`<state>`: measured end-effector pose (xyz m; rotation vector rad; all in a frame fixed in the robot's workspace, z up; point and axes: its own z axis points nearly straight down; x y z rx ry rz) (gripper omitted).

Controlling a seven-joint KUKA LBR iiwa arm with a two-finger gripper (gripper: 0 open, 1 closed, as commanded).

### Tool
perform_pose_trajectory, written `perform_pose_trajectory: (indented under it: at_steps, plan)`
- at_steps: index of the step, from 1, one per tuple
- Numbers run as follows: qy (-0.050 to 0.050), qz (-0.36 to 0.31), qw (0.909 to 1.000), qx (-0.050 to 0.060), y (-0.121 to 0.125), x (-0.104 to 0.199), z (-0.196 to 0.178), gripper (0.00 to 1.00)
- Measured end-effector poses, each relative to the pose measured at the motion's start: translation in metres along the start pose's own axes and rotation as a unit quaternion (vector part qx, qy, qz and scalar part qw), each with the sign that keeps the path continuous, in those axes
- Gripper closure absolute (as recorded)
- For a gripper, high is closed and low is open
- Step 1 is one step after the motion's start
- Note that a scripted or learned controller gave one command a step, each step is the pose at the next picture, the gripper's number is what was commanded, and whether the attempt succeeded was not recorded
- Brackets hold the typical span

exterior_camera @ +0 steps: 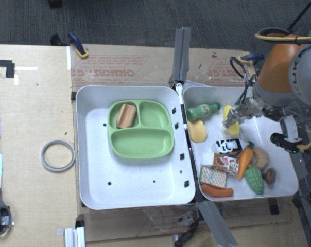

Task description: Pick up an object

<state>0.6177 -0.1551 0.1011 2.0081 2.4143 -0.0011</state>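
Objects for picking sit mostly in the right bin (pixel 287 189). From the left: a tape ring (pixel 57 155) on the bench, a green tray (pixel 141 129) holding a bread roll (pixel 126 115) in the left bin (pixel 130 189), then a green bottle (pixel 202 110), carrot (pixel 245 161) and sausage (pixel 217 191). The gripper (pixel 232 118) hovers over a yellow piece (pixel 234 129); I cannot tell its grip.

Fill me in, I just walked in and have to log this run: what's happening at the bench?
A grey robot arm with an orange band reaches from the right into the right white bin, which holds a jumble of toy food. Its claw sits low over a small yellow object, near a green bottle. Whether it grips anything is unclear. In the left white bin, a green divided plate holds a tan bread-like piece.
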Motion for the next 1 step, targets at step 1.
perform_pose_trajectory:
  at_steps: [1]
  plan:
    - [0.0, 0.061, 0.9981, 0.001, 0.0418, 0.0242, -0.147, 1.0]
